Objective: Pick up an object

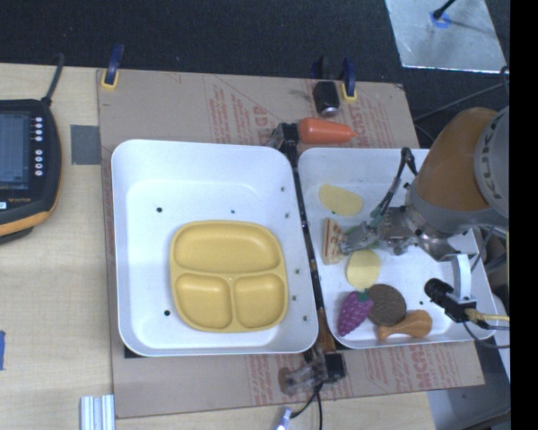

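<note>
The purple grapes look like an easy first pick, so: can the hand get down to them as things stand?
Probably yes. The grapes lie uncovered near the right bin's front, close below the hand. The brown round piece touching their right side could crowd one finger.

I work in a robotics lab: my bench (45, 330) carries a cardboard sheet (251, 106) clamped flat, with two white bins (134, 186) on it. Left of the bins lies a teach pendant (13, 173); beyond them, dark carpet (206, 16) bears a taped marker (441, 18).
</note>
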You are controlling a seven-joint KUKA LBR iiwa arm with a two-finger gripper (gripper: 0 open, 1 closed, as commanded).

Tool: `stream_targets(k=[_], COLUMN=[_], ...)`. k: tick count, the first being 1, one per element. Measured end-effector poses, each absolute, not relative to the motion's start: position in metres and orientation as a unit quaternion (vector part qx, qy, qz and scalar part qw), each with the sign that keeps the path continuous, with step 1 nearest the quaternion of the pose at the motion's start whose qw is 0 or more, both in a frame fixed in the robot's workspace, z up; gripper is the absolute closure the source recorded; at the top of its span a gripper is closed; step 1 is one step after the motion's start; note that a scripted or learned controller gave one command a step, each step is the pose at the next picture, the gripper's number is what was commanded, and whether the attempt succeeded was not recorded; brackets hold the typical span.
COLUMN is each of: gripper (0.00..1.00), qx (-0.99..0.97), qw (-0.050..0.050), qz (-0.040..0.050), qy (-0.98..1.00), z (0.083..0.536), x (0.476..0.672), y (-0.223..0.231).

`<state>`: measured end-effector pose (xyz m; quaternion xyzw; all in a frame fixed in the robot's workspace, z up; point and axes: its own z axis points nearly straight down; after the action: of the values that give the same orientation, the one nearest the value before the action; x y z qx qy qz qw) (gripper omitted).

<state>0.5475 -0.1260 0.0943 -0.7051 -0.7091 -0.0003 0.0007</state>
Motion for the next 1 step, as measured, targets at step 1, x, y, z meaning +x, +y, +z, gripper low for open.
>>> stream_targets(k=[1], gripper=[0.00], qx=[-0.706], qw=[-0.004], qz=[-0.0001], qy=[-0.708], z=[0.0948], x=[0.5513], y=[-0.0953])
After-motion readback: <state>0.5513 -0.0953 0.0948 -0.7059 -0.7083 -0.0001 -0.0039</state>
